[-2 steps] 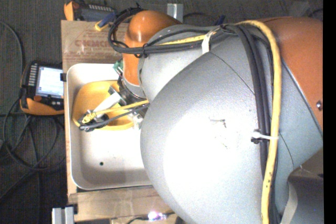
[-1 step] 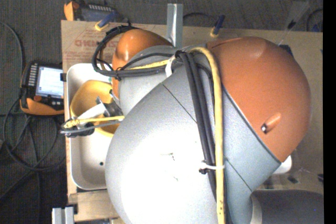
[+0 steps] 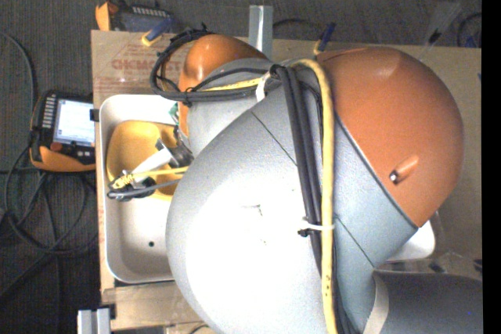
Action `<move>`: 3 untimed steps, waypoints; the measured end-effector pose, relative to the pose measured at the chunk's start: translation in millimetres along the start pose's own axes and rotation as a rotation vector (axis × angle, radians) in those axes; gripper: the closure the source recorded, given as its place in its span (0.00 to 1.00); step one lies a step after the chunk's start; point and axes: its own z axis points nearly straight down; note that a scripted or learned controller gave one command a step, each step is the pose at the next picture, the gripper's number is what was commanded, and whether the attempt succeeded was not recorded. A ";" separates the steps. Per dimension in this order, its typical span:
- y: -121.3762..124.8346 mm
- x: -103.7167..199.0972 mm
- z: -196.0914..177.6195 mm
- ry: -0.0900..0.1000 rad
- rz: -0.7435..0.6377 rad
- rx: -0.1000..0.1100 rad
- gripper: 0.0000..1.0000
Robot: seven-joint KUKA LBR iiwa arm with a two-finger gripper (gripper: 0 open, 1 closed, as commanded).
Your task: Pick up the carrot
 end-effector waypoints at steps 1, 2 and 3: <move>-45.4 -34.5 36.8 0.042 -0.318 -0.005 1.00; -42.3 -33.5 50.9 0.041 -0.560 -0.006 1.00; -49.5 -36.3 -36.1 0.045 -0.077 0.005 1.00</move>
